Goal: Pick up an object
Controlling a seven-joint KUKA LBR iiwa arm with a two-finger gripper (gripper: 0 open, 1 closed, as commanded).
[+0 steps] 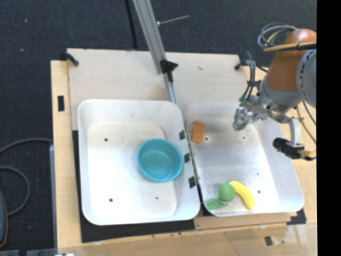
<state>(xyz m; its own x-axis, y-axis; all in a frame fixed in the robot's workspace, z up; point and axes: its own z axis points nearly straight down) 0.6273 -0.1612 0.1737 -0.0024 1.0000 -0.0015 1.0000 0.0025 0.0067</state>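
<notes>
The gripper (241,119) hangs over the right bin (277,183), near its far edge; I cannot tell its state. An orange block (197,132) lies by the left wall; a banana (243,194) and green pear (226,192) touch at the near edge. A blue bowl (160,160) sits in the left bin (106,116).

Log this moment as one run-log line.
claw: above right bin, holding nothing seen | orange block, banana, green fruit: right bin | blue bowl: left bin

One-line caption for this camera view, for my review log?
Gripper over right bin holding orange block, banana and green fruit; blue bowl in left bin.
</notes>
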